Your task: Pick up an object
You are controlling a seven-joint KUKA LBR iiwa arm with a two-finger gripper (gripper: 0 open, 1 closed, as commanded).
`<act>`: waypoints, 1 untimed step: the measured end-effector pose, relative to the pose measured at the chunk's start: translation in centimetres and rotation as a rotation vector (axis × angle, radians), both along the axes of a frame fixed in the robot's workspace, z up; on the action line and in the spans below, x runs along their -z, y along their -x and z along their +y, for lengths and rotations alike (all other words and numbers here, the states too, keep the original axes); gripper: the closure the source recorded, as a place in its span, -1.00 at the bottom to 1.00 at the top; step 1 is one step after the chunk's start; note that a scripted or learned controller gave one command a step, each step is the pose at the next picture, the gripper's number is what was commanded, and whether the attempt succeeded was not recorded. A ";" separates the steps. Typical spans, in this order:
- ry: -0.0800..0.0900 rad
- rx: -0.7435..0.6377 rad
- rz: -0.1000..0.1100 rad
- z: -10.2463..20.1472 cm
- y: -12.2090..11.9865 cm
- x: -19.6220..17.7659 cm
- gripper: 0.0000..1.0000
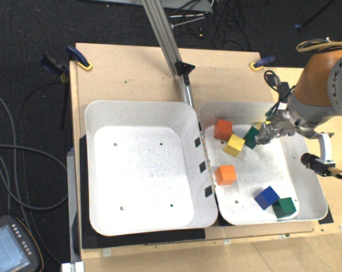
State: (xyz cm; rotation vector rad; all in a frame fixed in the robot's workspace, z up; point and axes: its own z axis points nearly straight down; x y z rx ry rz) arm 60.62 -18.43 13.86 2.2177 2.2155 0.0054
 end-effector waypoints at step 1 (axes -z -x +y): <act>-0.001 -0.005 0.001 1.0 0.0 -5.5 1.00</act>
